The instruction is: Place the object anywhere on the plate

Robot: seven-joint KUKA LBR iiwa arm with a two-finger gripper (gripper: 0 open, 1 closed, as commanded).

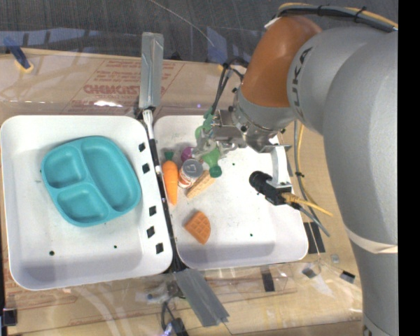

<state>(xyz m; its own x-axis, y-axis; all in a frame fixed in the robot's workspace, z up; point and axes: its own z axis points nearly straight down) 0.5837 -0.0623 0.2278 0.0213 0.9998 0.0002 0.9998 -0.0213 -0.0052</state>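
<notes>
Two white bins side by side on counter. Left bin (28, 208): teal three-compartment plate (91, 179), lying flat near its centre, nothing on it. Right bin (266, 236): cluster of items toward its left and upper part. Carrot (170, 180) lengthwise along left wall. Just right of it a small can (190, 171), a tan wedge (201, 183) leaning against can, a green piece (214, 167) and a purple bit (186, 152) close by. Waffle piece (198, 227) apart, lower in bin. Gripper (211, 137) low over upper part of cluster, above can and green piece. Fingers lost among clutter; cannot tell whether wide, narrow or holding anything.
</notes>
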